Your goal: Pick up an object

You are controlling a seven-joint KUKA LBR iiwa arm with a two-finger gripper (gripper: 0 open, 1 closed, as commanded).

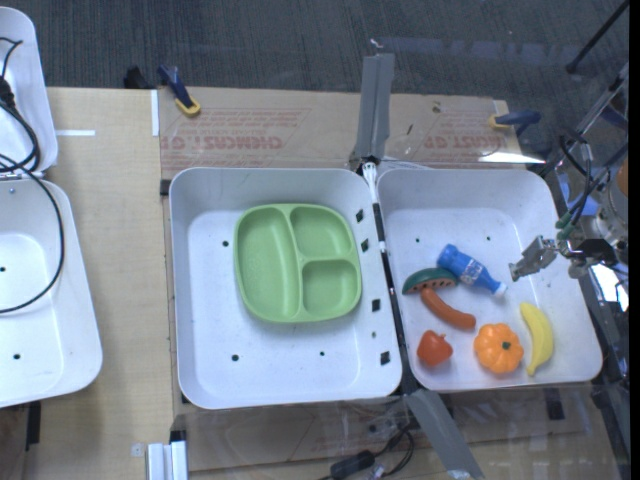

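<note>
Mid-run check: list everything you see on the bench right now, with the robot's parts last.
Left bin: 1, white, centre.
Divided plate: 1, green, in left bin.
Right bin: 1, white, beside the left one.
Bottle: 1, blue, right bin, lying down.
Watermelon slice: 1, green and red, left of bottle.
Sausage: 1, orange-red, below slice.
Pepper: 1, red, near front wall.
Pumpkin: 1, orange, front.
Banana: 1, yellow, right of pumpkin.
Clamps: 2, blue, back edge.
Gripper: 1, grey, over right bin, right of bottle.

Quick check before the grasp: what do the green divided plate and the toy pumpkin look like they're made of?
Green divided plate: likely moulded plastic, matte to slightly satin; uniform colour, rounded compartment walls, soft sheen. Toy pumpkin: probably plastic or rubbery vinyl, fairly glossy; saturated orange, small highlights on its ribs. Whether it is hard or soft cannot be told from here. The gripper hangs over the right bin.
</note>
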